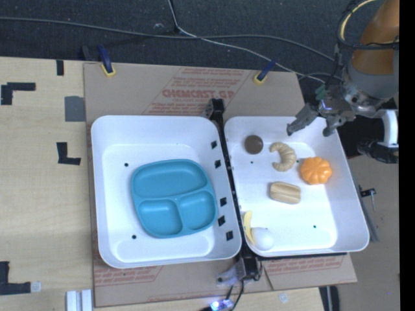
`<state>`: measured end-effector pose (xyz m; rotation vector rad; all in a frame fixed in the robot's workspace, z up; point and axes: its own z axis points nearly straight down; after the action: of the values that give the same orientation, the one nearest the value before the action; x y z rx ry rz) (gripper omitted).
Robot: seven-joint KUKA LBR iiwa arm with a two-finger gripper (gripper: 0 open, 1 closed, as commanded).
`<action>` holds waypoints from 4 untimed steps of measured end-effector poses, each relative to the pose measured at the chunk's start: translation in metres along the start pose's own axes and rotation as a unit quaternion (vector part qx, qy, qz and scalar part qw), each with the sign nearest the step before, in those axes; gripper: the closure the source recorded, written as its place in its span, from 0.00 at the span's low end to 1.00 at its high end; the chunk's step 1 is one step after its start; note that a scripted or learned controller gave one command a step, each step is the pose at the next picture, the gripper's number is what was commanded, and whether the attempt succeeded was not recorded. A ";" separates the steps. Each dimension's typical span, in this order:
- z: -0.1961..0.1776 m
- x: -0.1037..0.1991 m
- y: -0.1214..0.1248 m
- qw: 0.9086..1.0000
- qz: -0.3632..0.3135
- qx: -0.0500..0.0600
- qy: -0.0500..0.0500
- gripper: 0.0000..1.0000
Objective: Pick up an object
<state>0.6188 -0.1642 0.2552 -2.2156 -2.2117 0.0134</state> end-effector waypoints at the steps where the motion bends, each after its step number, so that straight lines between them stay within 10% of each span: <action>1: -0.008 0.000 0.002 1.000 -0.002 -0.006 -0.001 0.00; 4: 0.151 -0.005 0.001 1.000 -0.001 -0.004 -0.001 0.00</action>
<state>0.6174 -0.1693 0.1040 -2.2176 -2.2201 0.0073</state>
